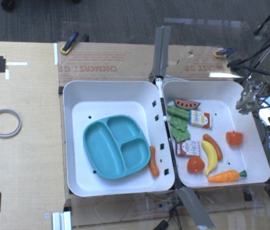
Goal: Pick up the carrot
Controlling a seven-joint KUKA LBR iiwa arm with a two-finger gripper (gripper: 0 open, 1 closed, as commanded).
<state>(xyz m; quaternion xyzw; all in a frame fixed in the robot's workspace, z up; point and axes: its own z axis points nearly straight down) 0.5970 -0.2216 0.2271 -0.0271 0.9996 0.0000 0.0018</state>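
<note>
The carrot (227, 176) is orange with a green stub at its right end. It lies flat near the front wall of the right bin (262, 143), just right of a banana (210, 157). My gripper (248, 99) hangs over the right bin's far right rim amid cables, well behind and to the right of the carrot. Nothing shows held by it.
The right bin also holds a watermelon slice (186, 103), green leaves (178, 121), a small carton (199, 119), a red box (188, 148), a sausage (212, 145) and two tomatoes (234, 138) (196, 165). The left bin (77, 104) holds a teal divided plate (117, 146) and an orange sausage-like piece (153, 162).
</note>
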